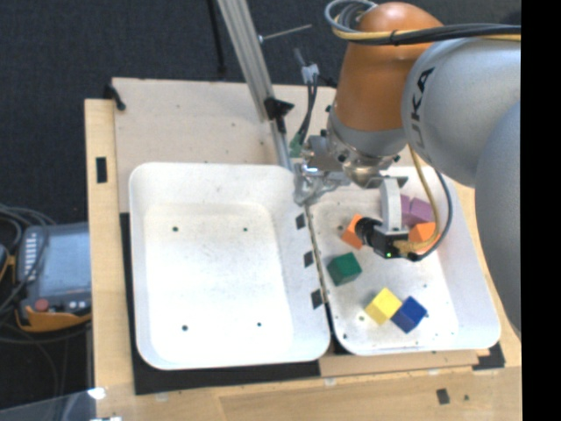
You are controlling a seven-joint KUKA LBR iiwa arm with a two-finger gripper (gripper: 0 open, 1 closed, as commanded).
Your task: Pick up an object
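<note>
Nothing is picked up yet, I think. Nearest, the yellow block [383,305] and blue block [408,314] touch, near the right bin's [412,346] front rim. The green block [344,267] sits alone with room around it. Farther back, an orange block [353,229] and a purple block [417,209] crowd under the wrist. The end effector [308,182] hangs by the bin's far left wall. I cannot tell if it is open or closed.

This is a robotics laboratory. Indicators: an industrial arm [456,86] over a plywood worktop [175,117], an aluminium mast [248,49], and a control pendant [57,274] on dark carpet [88,24].
</note>
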